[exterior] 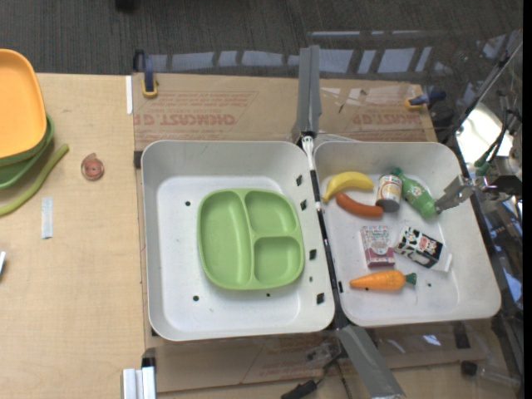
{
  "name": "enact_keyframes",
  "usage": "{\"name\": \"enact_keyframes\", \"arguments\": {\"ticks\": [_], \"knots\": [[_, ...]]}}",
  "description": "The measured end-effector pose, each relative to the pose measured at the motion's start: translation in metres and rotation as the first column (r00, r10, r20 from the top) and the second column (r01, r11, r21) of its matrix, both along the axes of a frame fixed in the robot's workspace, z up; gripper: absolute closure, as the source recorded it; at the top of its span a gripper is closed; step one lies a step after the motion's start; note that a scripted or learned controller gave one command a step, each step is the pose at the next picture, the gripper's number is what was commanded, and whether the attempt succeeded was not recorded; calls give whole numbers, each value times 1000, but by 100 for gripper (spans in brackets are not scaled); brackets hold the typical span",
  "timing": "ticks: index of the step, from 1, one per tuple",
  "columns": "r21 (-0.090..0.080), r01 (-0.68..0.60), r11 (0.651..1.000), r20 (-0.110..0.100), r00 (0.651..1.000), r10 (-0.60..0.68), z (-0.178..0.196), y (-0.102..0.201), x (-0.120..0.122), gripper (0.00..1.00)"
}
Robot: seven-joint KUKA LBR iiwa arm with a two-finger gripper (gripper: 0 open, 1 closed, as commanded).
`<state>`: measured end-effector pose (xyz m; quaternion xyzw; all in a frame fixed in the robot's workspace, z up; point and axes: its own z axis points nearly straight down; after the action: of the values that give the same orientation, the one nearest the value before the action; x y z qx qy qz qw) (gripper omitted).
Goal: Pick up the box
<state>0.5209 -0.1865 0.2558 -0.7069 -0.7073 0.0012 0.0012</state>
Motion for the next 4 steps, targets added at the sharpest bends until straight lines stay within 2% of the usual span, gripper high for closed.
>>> {"name": "enact_keyframes", "arguments": {"ticks": [1, 2, 3, 4], "knots": [[0, -24, 1000, 0, 1000, 24, -80, 76, -7, 0], [-8, -109, 994, 29, 994, 110, -141, 82, 14, 0], [-12, -38, 999, 42, 998, 39, -148, 79, 12, 0], [-16, -34, 999, 47, 998, 35, -138, 76, 13, 100]]}}
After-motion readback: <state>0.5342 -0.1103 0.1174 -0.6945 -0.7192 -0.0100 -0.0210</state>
